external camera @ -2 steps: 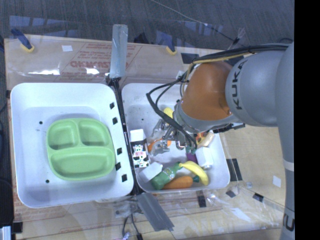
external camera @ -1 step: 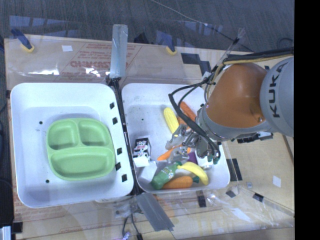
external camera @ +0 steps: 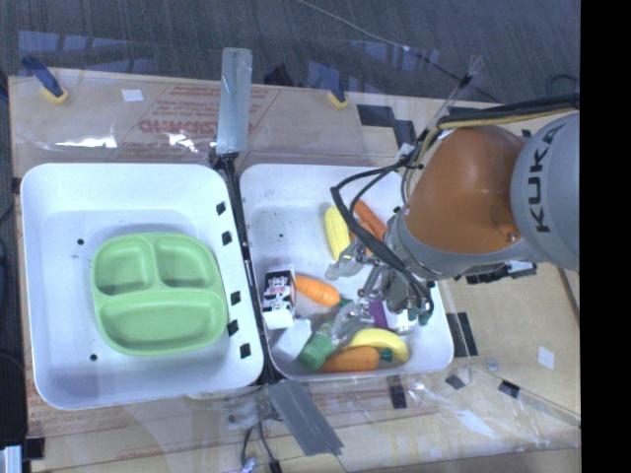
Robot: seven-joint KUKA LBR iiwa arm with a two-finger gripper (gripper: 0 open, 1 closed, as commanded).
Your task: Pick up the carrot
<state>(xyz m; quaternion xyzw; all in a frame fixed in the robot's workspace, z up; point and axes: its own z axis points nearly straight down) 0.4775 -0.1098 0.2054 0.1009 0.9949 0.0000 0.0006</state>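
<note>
Small orange tapered plastic carrot [external camera: 317,290] lying just left of two-finger gripper [external camera: 380,294], long axis pointing toward it; grip state showing unclear.

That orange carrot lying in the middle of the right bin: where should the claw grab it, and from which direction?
Probably across the middle of the carrot, coming straight down from above. It lies flat, long axis roughly left-right, so the claw can close across its narrow width. Its middle looks clear; the small white box crowds its left end.
</note>
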